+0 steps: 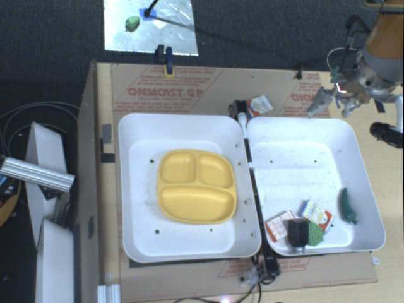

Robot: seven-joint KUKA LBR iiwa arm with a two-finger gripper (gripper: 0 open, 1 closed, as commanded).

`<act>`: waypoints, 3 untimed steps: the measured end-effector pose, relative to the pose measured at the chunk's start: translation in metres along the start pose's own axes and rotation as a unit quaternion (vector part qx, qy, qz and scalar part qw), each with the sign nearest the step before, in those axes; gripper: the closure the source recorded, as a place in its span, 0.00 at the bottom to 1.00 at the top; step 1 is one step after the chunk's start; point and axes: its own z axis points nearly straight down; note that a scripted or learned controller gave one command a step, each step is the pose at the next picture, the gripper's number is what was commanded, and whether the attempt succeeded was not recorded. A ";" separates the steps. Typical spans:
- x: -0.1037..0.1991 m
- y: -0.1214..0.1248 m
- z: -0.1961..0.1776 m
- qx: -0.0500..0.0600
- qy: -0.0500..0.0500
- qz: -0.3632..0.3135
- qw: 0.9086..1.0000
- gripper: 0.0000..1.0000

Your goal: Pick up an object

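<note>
Gripper (332, 105) sits at the upper right of the frame, fingers spread wide, nothing between them. Objects wait bottom right in the right bin (278, 137): green pickle (347, 206), black block (298, 233), snack packets (315, 213).

1. The two bins, left (136, 169) and right (353, 156), are plain white.
2. The divided plate (196, 187) in the left bin is pale yellow.
3. Near the right bin's near edge, a black block (298, 232) sits among red-and-white packets (278, 226), with a bit of green beside it.
4. The pod-shaped item (348, 206) at the right side is dark green.
5. The bench board (189, 87) is tan with red lettering.
6. The arm (385, 36) is grey with an orange band.
</note>
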 end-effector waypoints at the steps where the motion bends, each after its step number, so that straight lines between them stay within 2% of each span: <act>1: 0.016 -0.003 0.150 0.003 0.001 -0.001 1.000 0.00; 2: 0.015 -0.002 0.148 0.001 0.000 -0.001 1.000 0.00; 3: 0.051 0.019 0.187 0.000 0.001 -0.001 1.000 0.00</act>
